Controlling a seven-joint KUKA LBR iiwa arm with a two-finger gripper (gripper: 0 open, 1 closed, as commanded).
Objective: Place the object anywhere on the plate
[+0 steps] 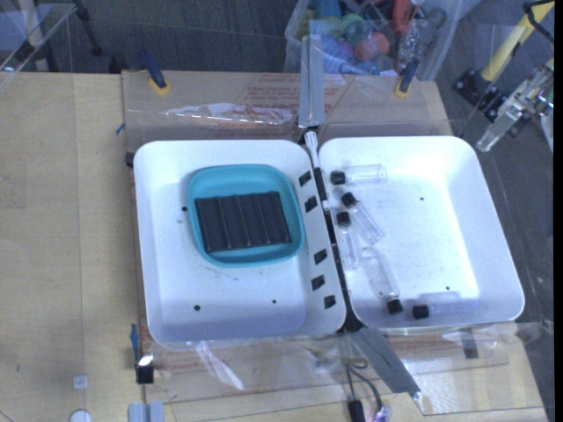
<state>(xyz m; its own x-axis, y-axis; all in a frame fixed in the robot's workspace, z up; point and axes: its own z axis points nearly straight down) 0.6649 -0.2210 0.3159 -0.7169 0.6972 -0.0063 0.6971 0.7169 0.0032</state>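
A robotics lab. Two white bins (405, 236) sit on a taped wooden bench (62, 236). Behind the bins stands a clear tub of toys (378, 16).

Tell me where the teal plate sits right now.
The teal plate sits in the left white bin, slightly above centre, with a dark ribbed block lying on it.

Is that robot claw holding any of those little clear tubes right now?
No. The gripper sits up beyond the right bin, nothing visibly between its fingers; the vials lie in that bin.
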